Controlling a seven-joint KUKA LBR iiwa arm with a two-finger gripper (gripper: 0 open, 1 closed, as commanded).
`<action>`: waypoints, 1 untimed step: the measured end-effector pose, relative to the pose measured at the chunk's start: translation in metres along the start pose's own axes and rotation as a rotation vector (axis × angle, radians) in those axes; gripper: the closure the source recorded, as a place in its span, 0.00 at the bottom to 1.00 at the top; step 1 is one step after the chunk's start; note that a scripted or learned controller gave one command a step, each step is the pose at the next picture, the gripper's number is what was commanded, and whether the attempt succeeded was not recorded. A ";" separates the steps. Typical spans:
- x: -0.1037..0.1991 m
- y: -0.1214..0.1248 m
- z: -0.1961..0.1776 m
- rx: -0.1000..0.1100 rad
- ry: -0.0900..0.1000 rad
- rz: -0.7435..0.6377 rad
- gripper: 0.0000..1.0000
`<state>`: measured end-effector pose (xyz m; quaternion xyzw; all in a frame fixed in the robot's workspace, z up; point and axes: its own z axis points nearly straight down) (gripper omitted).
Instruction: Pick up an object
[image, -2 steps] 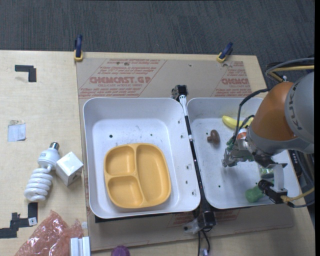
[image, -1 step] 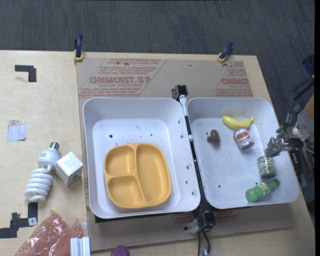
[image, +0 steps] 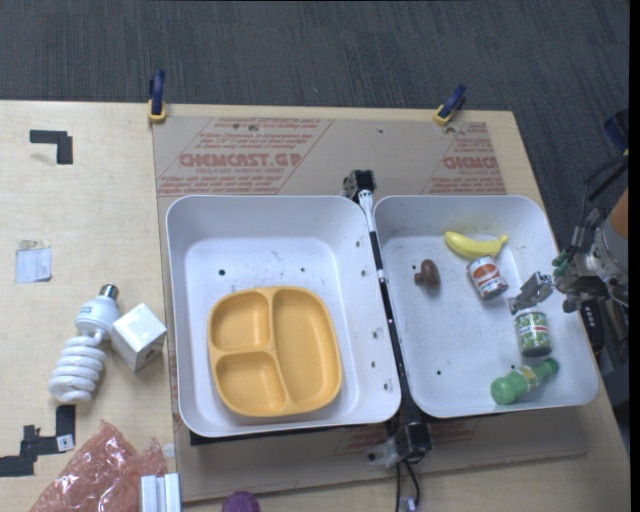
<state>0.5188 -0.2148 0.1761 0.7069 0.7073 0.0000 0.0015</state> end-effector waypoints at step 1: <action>0.020 0.010 0.070 0.000 0.001 0.001 0.00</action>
